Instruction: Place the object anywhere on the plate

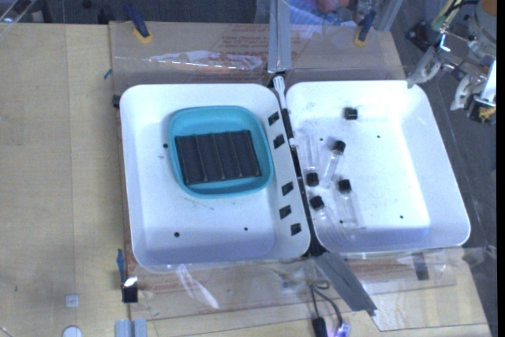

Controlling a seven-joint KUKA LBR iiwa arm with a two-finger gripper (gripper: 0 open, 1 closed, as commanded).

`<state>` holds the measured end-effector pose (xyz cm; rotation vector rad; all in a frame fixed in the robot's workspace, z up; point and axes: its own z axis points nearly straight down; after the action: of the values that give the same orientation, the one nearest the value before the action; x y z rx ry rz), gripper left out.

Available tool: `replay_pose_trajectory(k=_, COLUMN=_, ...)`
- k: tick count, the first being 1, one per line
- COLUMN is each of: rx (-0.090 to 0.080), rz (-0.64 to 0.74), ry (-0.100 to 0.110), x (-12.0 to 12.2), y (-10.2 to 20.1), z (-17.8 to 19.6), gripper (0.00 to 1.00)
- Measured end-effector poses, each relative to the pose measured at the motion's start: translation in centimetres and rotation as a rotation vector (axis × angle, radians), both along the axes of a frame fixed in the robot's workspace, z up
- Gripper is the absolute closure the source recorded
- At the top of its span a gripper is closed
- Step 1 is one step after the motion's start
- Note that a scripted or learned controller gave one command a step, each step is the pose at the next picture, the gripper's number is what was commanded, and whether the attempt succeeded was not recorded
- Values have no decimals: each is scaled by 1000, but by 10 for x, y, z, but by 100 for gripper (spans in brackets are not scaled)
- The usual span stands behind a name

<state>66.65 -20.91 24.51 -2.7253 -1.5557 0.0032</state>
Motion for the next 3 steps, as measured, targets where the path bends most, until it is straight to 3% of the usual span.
replay_pose_trajectory(k=1, rx=-1, rz=44, ry=1, x=0, y=-2, z=-10, gripper=0)
replay_pose_trajectory(k=2, rx=1, rz=-6, ry=0, x=0, y=-3, z=-11, gripper=0)
replay_pose_trajectory(k=3, rx=1, rz=-4, ry=-1, x=1, y=-2, z=-1, gripper=100)
